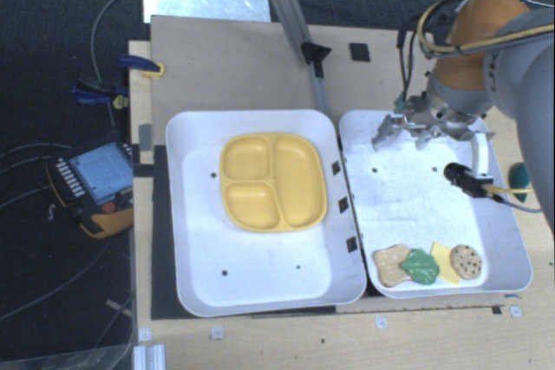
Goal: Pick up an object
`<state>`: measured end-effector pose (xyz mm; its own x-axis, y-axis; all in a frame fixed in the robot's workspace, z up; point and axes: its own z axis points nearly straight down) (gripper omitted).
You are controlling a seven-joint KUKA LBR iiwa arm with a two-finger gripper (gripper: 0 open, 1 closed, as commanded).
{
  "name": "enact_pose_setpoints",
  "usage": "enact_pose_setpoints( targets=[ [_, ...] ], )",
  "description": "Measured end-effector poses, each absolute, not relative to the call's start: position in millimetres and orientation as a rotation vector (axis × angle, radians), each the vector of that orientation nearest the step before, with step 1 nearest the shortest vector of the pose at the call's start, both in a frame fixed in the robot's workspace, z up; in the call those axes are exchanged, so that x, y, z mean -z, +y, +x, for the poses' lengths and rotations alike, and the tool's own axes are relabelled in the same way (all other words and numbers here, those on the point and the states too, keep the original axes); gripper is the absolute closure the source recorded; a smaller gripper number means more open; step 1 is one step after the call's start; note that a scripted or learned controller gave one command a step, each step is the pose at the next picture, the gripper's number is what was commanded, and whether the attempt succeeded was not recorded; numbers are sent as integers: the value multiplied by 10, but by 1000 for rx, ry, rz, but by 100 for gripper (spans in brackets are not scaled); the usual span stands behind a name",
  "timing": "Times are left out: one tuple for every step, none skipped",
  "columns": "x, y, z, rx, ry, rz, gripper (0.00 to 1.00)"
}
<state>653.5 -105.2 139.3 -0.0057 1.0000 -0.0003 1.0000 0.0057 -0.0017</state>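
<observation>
While the arm (pixel 512 56) reaches in from the right, its gripper (pixel 406 133) hangs over the far edge of the right bin (pixel 425 186) with its fingers spread apart and nothing between them; the bin's middle lies bare beneath it. Along that bin's near rim sit a tan toast piece (pixel 390 263), a green leaf (pixel 421 266), a yellow wedge (pixel 445 261) and a cookie (pixel 466 261), touching or just beside one another, well apart from the gripper; the left bin (pixel 199 273) bears a yellow divided plate (pixel 271 182), with bare floor toward its near edge.

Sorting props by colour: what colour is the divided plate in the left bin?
Yellow. The divided plate shows plainly in the camera view, in the white left bin.
</observation>
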Motion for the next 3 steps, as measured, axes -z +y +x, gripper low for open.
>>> enact_pose_setpoints(
  targets=[
    [-871,-1049,6531,-3,-2225,-2216,0],
    [-1019,-1050,6554,4,-2231,-2218,100],
    [-1490,-1089,6511,6,-2225,-2225,100]
  ],
)
